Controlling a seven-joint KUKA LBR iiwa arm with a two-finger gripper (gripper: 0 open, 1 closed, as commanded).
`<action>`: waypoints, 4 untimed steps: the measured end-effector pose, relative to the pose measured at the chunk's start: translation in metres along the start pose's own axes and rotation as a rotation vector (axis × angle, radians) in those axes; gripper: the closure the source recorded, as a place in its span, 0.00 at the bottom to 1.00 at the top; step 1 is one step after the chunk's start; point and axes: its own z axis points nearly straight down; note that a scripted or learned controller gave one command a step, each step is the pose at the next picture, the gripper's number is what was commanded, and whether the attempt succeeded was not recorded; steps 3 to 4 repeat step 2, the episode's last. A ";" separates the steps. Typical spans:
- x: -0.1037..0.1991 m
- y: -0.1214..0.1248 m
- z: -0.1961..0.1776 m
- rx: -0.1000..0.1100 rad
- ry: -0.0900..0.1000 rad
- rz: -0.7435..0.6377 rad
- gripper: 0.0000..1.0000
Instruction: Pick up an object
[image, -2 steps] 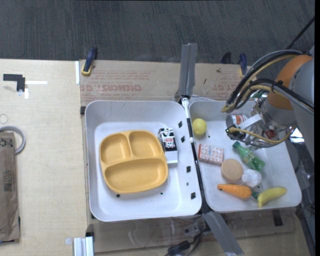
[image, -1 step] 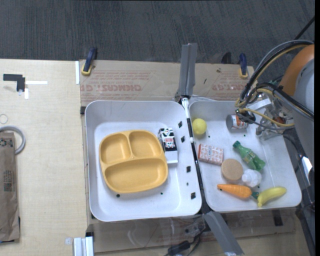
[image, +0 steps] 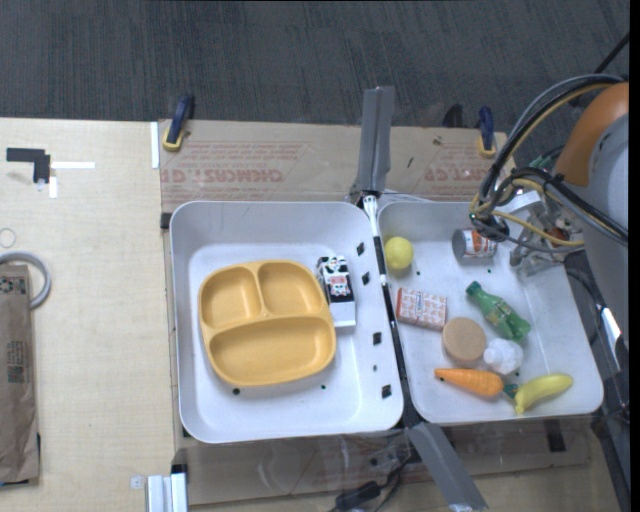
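The carrot (image: 469, 381) and banana (image: 543, 390) lie untouched just below the round wooden disc (image: 464, 340), so nothing looks picked yet. The gripper (image: 520, 245) hangs above and right of that disc, near the small can (image: 474, 243); whether it is open I cannot tell.

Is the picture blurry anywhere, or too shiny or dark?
In the camera view the light is soft and even; the divided yellow plastic plate and the small yellow lemon look sharp, with only faint shadows. The two shallow white bins are bright with little glare. The grey arm with its orange band looks slightly soft, and the floor at top is dark.
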 end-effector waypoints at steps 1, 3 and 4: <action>0.002 0.000 0.000 -0.001 0.000 -0.002 1.00; 0.000 0.000 -0.001 -0.003 0.004 0.000 1.00; 0.000 0.000 -0.001 -0.003 0.004 0.000 1.00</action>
